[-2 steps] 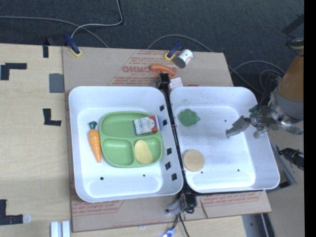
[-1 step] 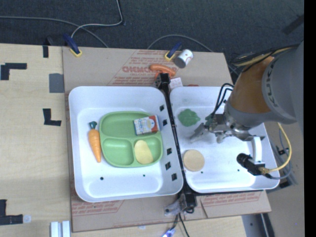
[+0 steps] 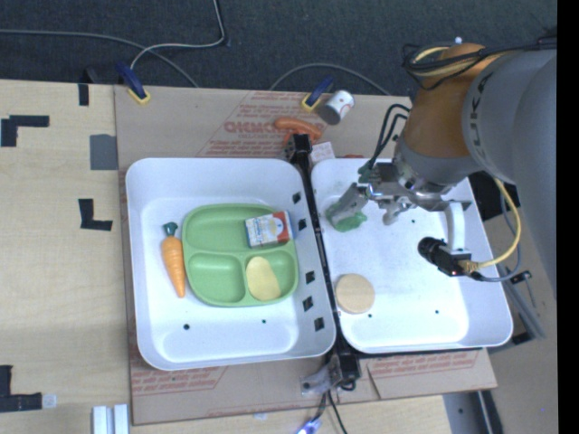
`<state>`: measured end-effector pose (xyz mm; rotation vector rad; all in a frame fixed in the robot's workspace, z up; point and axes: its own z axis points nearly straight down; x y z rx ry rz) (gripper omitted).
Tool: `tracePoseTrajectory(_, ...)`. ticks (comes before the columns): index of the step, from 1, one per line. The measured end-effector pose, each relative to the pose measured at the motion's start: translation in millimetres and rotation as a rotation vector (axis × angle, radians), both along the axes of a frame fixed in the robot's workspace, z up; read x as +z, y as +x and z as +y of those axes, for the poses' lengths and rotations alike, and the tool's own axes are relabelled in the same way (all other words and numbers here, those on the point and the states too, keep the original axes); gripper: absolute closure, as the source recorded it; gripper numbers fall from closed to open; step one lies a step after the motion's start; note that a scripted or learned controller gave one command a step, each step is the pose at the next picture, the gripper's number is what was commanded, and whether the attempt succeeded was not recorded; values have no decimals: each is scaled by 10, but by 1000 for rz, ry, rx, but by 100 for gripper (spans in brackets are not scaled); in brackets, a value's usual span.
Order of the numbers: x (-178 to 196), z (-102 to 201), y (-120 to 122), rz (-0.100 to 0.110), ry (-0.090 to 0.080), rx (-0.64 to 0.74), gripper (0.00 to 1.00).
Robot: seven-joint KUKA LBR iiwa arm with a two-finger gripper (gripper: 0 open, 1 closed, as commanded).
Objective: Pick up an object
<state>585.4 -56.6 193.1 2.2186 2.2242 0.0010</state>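
- A small green object (image 3: 346, 213) lies in the right white bin (image 3: 470, 319) near its upper-left corner, at the tips of the gripper (image 3: 362, 202), which reaches in from the right; whether the claw is spread or closed on it cannot be told from this angle.
- The gripper's metal fingers point left and touch or overlap the green object's right edge.
- One round, flat tan disc (image 3: 355, 293), cookie-like, lies apart from the claw near the right bin's lower-left wall.
- The left white bin (image 3: 154, 333) holds one green plastic tray (image 3: 217, 274) with three compartments.
- On the tray: one small printed carton (image 3: 267, 231) in the upper-right section and one pale yellow oval piece (image 3: 263, 279) in the lower-right.
- One orange carrot (image 3: 174, 262) with a green top lies just left of the tray.
- Two bins stand side by side on brown cardboard (image 3: 194, 125).
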Motion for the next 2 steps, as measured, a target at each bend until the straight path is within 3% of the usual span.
tracePoseTrajectory(1,-93,-65,-45,3,-1,-2,0)
tracePoseTrajectory(2,-1043,-596,739,-1,-2,-2,0)
